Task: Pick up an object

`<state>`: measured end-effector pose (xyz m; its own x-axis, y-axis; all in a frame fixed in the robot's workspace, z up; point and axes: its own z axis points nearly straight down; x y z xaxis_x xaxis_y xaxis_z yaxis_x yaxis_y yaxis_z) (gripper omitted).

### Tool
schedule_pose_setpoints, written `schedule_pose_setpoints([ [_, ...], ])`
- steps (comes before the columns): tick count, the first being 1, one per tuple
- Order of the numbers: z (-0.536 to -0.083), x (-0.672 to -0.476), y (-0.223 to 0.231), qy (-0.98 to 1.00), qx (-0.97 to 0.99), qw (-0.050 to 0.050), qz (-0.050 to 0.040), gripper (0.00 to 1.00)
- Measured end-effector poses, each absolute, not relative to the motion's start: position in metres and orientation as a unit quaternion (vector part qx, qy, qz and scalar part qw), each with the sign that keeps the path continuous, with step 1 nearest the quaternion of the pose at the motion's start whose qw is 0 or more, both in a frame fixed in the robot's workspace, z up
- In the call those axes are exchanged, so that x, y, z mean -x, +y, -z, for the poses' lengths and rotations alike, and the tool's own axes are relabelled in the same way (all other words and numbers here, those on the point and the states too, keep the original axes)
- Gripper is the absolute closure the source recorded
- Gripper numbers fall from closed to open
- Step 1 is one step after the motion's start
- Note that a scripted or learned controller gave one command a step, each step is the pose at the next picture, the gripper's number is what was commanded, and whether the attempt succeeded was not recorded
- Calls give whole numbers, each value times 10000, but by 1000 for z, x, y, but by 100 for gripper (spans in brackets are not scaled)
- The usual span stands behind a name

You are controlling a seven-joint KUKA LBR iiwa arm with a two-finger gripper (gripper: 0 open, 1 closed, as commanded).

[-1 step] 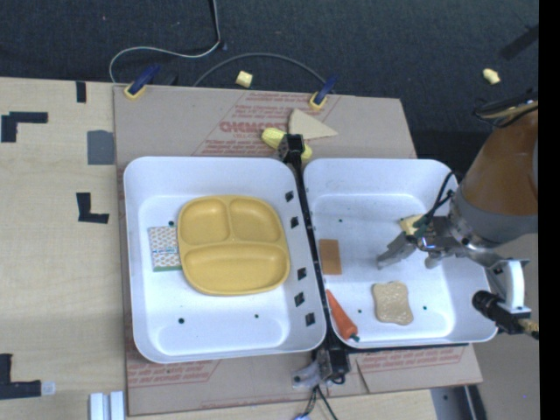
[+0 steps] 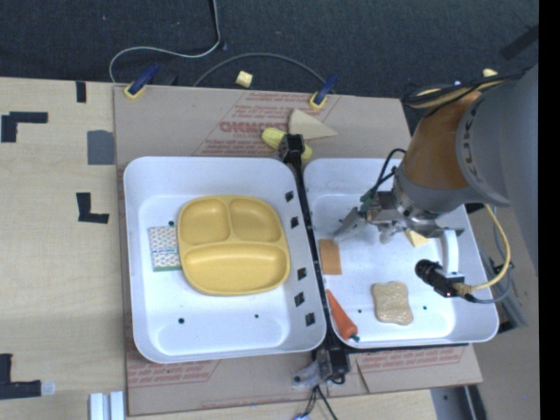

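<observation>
Two shallow white bins sit side by side on the table, the left bin (image 2: 140, 322) in the middle of the frame and the right bin (image 2: 472, 326) toward the right. The grey arm (image 2: 490, 138) enters from the right edge of the frame, its orange band (image 2: 433, 151) showing above the wrist, and it bends down and leftward over the right bin. The gripper (image 2: 378, 215) hangs low in the upper part of that bin, pointing toward the bin's left wall. Whether the jaws are wide or narrow I cannot tell; nothing is seen between them.

Lying in the right bin are a small tan block (image 2: 330, 256) near the left wall, just below and to the left of the gripper, a beige waffle-shaped piece (image 2: 392, 303) in the lower middle, and an orange carrot (image 2: 342, 316) along the lower left wall. All three are apart from the gripper.

The left bin holds a yellow divided plate (image 2: 234, 244), with a small patterned sponge (image 2: 163, 247) touching its left edge.

A yellow banana-like toy (image 2: 276, 136) and a pale wedge (image 2: 312, 126) lie on the cardboard just above the bins, near the top middle of the frame
</observation>
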<state>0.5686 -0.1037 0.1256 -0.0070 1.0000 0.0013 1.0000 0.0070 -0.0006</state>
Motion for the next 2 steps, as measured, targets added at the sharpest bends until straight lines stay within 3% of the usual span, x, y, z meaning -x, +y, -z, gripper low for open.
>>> schedule_pose_setpoints([
  [1,-187,-480,-171,-7040,7102,-8,-16,0],
  [2,-84,-488,-140,-7067,7075,-50,-1,0],
])
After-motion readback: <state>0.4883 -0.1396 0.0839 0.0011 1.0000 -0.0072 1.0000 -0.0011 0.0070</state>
